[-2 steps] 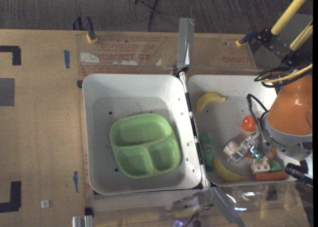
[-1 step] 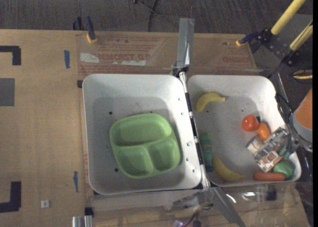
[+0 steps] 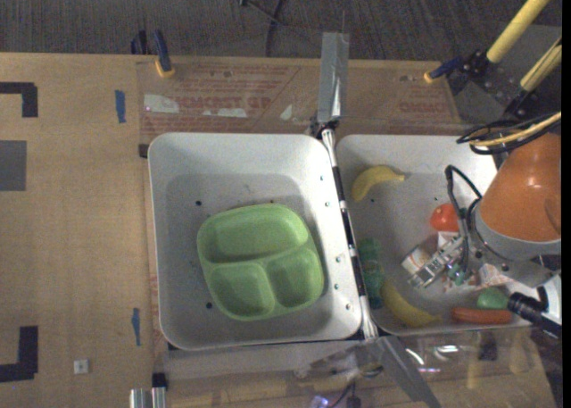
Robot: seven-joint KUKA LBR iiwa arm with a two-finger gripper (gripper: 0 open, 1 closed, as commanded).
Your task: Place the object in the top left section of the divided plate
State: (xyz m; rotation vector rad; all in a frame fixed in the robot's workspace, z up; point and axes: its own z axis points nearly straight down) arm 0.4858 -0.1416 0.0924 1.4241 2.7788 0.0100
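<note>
The green divided plate (image 3: pixel 204 250) lies in the left bin (image 3: pixel 169 219), with one long section at the back and two smaller ones at the front. All its sections look bare. My gripper (image 3: pixel 439 270) is low in the right bin (image 3: pixel 401 152), far right of the plate. It hangs over a white packet (image 3: pixel 417 261), between a red round fruit (image 3: pixel 443 216) and a yellow banana (image 3: pixel 406 306). The orange wrist band (image 3: pixel 526 196) hides part of the bin behind it.
A second banana (image 3: pixel 375 180) lies at the back of the right bin. A green item (image 3: pixel 370 259) sits against the divider wall. An orange carrot-like piece (image 3: pixel 480 314) and a green piece (image 3: pixel 492 297) lie at the front right. Yellow poles (image 3: pixel 526 9) stand at the top right.
</note>
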